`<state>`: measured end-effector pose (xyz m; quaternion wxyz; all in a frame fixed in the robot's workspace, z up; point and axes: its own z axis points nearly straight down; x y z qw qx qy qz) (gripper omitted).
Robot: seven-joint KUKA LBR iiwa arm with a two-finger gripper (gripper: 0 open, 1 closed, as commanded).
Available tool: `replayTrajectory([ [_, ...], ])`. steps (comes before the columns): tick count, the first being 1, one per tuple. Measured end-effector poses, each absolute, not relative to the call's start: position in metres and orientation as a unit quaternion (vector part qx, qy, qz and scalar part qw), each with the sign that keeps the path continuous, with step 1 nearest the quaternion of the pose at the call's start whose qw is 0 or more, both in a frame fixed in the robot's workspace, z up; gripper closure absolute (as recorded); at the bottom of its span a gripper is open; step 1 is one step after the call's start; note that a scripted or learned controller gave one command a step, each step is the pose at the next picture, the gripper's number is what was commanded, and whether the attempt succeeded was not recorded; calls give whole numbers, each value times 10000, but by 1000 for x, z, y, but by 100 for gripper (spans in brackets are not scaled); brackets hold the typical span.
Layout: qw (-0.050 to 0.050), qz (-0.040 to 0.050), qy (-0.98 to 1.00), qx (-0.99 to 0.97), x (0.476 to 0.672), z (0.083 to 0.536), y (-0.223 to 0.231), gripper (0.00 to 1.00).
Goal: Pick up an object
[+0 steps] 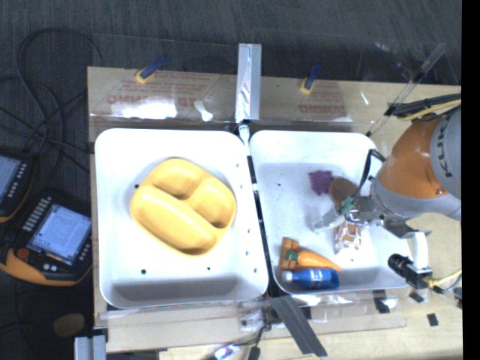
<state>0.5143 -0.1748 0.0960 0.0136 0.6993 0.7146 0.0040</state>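
The gripper is down in the right bin over a small patterned packet, but I can't tell whether it has hold of it, so the pick looks unfinished. Around it lie a purple piece, a carrot toy and a blue bottle; a yellow cushion-like lump sits in the left bin, cables trailing beyond the bench.

**Operator A:** Report candidate objects, right bin.

**Operator B:** I see a purple piece toward the far side. Just right of it lies a brown rounded item, partly covered. At centre-right sits a small orange-and-white packet, tilted. Along the near wall I see an orange carrot-shaped toy lying flat, with a blue bottle on its side touching it.

**Operator A:** Left bin?

**Operator B:** One large yellow lumpy form, centred.
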Motion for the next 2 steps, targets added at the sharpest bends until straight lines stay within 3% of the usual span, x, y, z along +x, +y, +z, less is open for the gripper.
replayTrajectory([
  [1,167,57,7145,6994,516,107,-176,100],
  [2,0,-19,6711,7413,507,255,-125,100],
])
